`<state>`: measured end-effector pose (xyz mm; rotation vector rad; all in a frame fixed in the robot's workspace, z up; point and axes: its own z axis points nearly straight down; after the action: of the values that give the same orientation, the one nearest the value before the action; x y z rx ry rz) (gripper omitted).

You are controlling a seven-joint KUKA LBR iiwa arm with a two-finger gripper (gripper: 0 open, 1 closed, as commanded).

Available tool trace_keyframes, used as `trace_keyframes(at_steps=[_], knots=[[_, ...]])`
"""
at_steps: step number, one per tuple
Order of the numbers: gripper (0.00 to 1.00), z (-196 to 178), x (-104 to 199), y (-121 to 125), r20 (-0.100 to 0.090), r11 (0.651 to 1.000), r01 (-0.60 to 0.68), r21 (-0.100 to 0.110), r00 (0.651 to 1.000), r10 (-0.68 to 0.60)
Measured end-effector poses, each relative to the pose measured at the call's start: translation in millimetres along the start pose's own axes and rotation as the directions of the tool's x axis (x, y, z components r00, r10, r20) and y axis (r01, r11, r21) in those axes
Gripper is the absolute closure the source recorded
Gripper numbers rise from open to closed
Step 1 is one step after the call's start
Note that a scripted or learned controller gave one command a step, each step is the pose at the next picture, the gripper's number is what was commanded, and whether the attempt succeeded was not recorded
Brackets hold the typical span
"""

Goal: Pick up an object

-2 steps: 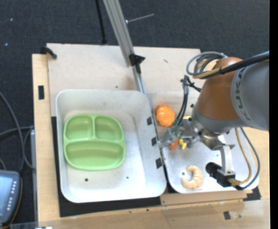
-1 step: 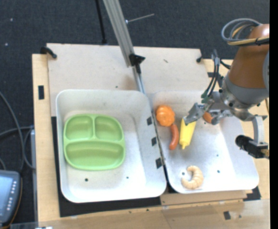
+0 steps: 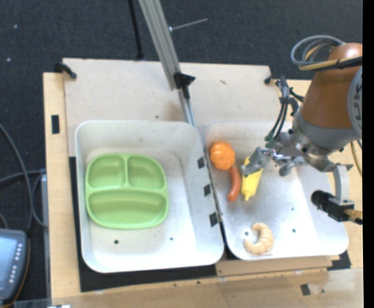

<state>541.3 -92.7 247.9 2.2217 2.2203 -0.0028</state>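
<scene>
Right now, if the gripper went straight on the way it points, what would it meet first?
The gripper points toward the view's left and down, over the yellow corn-shaped toy. It would likely meet that toy first, with the reddish sausage toy just beyond; depth is hard to judge from above.

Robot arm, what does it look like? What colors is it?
The arm is fat and round, grey with a big orange band above the wrist. Pale looped cables sit on top, thin dark wires run down beside it, and the small gripper is grey metal.

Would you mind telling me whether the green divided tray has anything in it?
Empty. All three compartments of the green tray show bare green plastic. It lies flat in the left bin.
</scene>
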Motion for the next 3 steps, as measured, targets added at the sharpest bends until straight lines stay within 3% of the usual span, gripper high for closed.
trace_keyframes(at_steps=[1, 2, 3], knots=[[0.00, 36.4, 28.3, -25.8, -0.002, 1.000, 0.004, 0.002, 1.000, -0.004], [0.00, 47.4, 26.3, -30.0, 0.000, 1.000, 0.000, -0.001, 1.000, 0.000], [0.00, 46.9, 52.3, -28.2, -0.003, 1.000, 0.006, -0.002, 1.000, -0.006]])
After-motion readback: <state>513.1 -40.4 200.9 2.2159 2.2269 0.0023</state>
